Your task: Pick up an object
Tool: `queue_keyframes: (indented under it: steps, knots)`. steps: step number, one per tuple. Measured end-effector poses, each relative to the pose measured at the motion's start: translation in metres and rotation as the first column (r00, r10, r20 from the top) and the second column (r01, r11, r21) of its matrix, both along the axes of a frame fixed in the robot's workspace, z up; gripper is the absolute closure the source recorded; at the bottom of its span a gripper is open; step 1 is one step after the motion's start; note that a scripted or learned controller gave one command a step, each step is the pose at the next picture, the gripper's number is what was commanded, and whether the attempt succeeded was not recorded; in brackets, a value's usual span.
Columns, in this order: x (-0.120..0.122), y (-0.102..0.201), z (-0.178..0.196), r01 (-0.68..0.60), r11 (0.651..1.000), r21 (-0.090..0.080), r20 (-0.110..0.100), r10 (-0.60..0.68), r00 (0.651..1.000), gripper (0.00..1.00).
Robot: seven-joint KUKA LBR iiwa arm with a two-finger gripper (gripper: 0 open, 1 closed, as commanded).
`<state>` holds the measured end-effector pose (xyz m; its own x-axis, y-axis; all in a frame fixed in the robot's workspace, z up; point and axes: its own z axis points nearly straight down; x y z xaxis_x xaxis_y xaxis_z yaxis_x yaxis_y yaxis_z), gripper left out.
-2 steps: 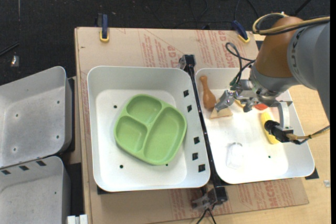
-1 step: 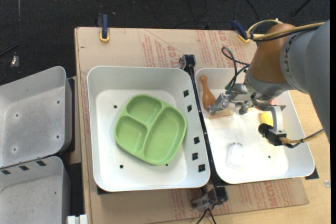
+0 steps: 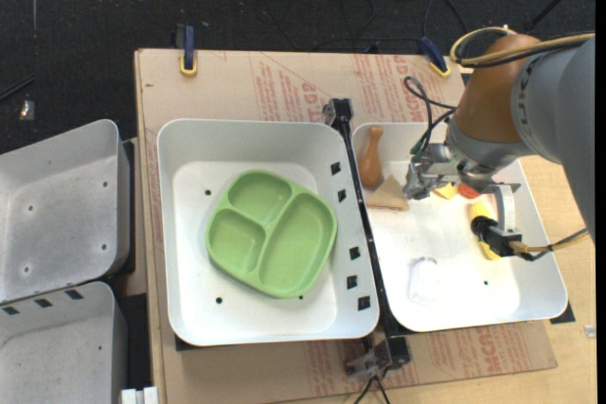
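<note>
The worktop (image 3: pixel 265 82), covered with brown cardboard, carries two shallow white bins side by side. The left bin (image 3: pixel 187 203) holds a green plate (image 3: pixel 273 232) with three compartments, lying flat near the bin's middle and turned at an angle to the walls. The grey arm (image 3: pixel 544 104), with its orange band (image 3: pixel 488 79), reaches in from the right over the right bin (image 3: pixel 459 246), and the hand (image 3: pixel 424 177) is low over the upper half of that bin. It cannot be told whether the hand is open or closed, and nothing can be seen gripped in it. Just to its left lies a brown wooden piece (image 3: pixel 371 158), close to the wall that divides the bins; its narrow end points to the far wall and its paler, wider end lies next to the hand. Whether the two touch is unclear. A small orange and yellow thing (image 3: pixel 466 192) shows just to the right of the hand. A pale translucent thing (image 3: pixel 423 277) lies well apart, nearer the front wall of the right bin.
</note>
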<state>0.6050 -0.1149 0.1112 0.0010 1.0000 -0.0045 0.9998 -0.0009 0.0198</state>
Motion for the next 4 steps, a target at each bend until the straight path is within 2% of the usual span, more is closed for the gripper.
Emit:
queue_keyframes:
  steps: [1, 3, 4]
  knots:
    - [0.002, -0.002, 0.043, -0.003, 1.000, 0.004, -0.015, 0.003, 1.000, 1.00]
    - [0.011, -0.001, 0.123, -0.004, 1.000, 0.003, -0.014, 0.004, 1.000, 1.00]
    - [0.021, 0.059, 0.115, -0.010, 1.000, 0.006, -0.018, 0.010, 1.000, 1.00]
